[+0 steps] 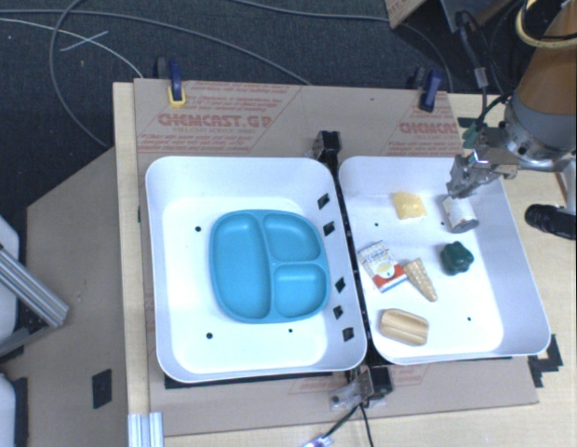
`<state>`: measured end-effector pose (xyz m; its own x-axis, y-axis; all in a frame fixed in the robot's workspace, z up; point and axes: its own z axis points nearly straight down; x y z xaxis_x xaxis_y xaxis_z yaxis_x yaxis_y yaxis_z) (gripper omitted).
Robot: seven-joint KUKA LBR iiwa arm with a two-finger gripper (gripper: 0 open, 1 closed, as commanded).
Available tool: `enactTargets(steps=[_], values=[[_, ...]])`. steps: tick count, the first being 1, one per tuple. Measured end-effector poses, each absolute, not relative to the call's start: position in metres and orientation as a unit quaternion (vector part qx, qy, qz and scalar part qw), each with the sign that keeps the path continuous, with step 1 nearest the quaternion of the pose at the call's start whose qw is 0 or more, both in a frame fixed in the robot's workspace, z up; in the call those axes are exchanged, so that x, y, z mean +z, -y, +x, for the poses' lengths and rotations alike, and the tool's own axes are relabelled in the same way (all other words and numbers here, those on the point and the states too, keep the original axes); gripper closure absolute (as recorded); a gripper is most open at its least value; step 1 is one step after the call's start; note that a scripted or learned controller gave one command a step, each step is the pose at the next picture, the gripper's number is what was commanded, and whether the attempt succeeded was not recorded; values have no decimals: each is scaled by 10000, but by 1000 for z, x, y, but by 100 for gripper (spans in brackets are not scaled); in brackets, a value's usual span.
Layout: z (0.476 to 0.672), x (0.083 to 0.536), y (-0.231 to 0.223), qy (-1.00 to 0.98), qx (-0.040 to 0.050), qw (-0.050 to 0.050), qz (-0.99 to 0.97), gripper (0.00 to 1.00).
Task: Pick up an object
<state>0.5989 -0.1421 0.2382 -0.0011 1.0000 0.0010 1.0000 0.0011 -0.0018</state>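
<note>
Leftmost on the counter (130,277) sits the left bin (172,324), and in its middle lies a blue divided plate (268,265) with three compartments. On the brown board (270,110) behind the bins red print runs upside down and mirrored; it seems to read something like "CHEMCAST GP", though the letters are faint. A blue clamp (177,80) grips the board's far left edge and another clamp (429,88) grips it farther right.

Beyond the black divider lies the right bin (512,287), which carries the loose things. Nearest the divider is a small white-and-red packet (382,265); its printing is too small to read. Just beside it on the right lies a tan cone-shaped piece (422,278), and near the bin's front edge rests a tan bread-like roll (404,326). Toward the back sits a pale yellow chunk (409,205). A dark green lump (457,257) lies to the right of the cone, apart from it.

Farthest right, the arm reaches in and its tool (461,214) hangs over the bin's back right part, just above the green lump and beside the yellow chunk. A short grey cylinder shows at its tip; whether that is a held thing or part of the tool cannot be told, nor how the tool is set.
</note>
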Motion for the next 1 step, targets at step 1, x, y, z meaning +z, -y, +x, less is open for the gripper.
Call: enactTargets(steps=[1], values=[[584, 229, 97, 7073, 5, 10, -7069, 100]])
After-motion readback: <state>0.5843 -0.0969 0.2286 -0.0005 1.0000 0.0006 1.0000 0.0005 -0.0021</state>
